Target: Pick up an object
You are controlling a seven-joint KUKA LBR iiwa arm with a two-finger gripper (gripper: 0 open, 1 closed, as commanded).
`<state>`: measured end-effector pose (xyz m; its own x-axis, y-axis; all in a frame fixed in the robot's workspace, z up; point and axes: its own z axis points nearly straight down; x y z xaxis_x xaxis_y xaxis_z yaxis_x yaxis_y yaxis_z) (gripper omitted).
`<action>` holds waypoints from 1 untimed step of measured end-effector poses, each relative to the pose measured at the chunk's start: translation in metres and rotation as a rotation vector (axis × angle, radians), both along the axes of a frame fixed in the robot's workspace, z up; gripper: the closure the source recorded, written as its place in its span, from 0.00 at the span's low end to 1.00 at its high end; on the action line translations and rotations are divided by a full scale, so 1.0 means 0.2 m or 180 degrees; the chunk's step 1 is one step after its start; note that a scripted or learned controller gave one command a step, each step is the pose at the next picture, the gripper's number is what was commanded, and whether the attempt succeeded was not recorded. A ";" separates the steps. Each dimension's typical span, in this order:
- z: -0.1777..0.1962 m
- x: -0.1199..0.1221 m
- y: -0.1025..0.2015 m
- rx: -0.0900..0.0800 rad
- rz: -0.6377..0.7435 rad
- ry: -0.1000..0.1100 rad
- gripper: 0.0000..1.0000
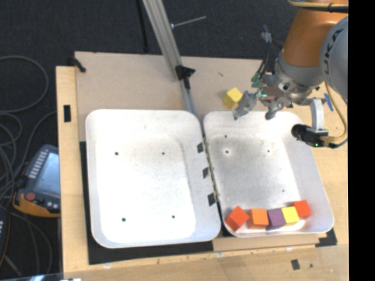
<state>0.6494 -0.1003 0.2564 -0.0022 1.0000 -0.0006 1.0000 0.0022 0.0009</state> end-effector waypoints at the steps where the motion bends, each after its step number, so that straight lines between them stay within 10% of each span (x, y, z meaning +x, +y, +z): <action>1: -0.03 -0.20 0.32 0.0007 0.0015 0.0008 0.00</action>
<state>0.6090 -0.0363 0.2497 -0.0069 1.0000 0.0018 1.0000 0.0069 -0.0017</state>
